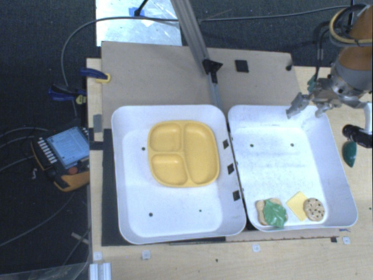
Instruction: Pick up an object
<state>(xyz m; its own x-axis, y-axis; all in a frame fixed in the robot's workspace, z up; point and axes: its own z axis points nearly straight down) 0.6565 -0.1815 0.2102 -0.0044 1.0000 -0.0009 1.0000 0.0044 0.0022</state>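
My gripper hangs over the far right corner of the right bin, open with nothing between its fingers. At that bin's near edge lie three small items: a green leafy piece resting on a tan biscuit, a yellow cheese slice, and a round chocolate-chip cookie. They are well apart from the gripper, toward the front. A yellow divided plate sits in the left bin.
A green object lies outside the right bin's right rim, below a black part. A metal pole slants across the back. A handheld device and cables lie left of the bench.
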